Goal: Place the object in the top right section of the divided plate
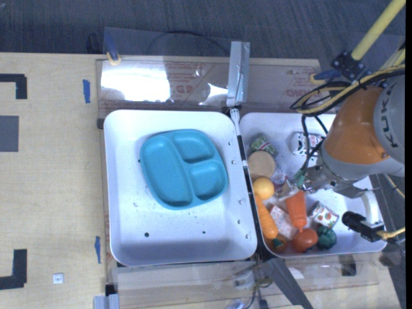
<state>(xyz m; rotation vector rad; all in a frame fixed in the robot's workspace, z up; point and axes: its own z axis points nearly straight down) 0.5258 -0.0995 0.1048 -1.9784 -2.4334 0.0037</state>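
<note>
I see the blue divided plate (184,168) lying in the left bin (129,224), its 3 sections bare. The arm (360,134) reaches over the right bin (370,242), with the gripper (302,180) low among the toy food. Just below it stands an orange carrot-like piece (297,210); a yellow round piece (262,188), a second orange piece (266,221) and a red tomato (305,239) lie near. I cannot tell the gripper's state or whether it touches the carrot piece.

The arm (360,131) covers part of the right bin (351,246), and its gripper's tips seem buried among toys.
</note>
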